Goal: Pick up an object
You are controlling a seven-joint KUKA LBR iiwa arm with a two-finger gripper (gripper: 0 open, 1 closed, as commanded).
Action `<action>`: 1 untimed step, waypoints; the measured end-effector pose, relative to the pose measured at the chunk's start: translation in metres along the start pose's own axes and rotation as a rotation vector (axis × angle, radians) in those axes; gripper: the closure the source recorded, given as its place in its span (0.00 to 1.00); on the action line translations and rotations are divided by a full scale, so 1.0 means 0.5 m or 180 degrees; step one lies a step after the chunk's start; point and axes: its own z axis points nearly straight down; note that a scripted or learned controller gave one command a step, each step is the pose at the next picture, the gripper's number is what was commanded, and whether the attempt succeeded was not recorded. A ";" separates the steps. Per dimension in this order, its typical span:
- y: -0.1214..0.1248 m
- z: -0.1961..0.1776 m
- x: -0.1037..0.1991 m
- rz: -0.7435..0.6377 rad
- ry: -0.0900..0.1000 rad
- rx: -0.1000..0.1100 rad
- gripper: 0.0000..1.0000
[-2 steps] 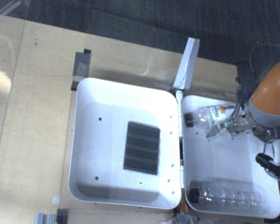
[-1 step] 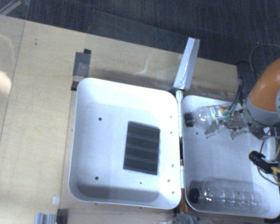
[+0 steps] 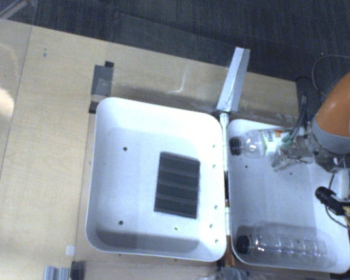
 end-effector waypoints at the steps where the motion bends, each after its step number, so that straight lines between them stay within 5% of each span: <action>1: -0.019 0.020 -0.036 -0.0285 0.0003 -0.0086 1.00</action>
